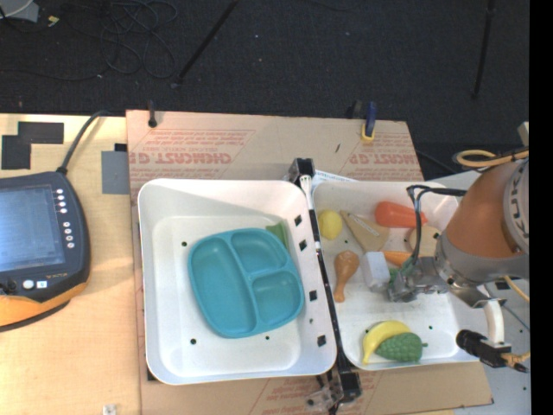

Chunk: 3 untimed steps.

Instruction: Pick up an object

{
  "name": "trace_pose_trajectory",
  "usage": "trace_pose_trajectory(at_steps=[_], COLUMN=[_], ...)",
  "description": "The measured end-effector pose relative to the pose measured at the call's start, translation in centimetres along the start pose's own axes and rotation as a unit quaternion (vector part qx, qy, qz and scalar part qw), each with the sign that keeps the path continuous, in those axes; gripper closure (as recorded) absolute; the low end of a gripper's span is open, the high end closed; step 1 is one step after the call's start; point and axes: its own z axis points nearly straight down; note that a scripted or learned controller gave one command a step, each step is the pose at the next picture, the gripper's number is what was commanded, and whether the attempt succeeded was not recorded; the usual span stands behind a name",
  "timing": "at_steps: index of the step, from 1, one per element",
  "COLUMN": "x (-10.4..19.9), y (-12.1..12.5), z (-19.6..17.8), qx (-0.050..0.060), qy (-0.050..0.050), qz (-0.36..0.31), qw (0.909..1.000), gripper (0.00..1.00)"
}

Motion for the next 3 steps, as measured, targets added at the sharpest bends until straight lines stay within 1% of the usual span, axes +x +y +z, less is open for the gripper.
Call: trace_pose_trajectory(at_steps=[1, 2, 3], x=[0.01, -0.13, -0.11], y=[-0.01, -0.06, -0.07], z=[0.04, -0.95, -0.91], qx=[0.0, 0.001, 0.001], qy=[0.0, 0.0, 0.001], qz=[0.0, 0.0, 0.0], qw=[1.0, 1.0, 1.0], gripper=[0.0, 1.0, 0.0])
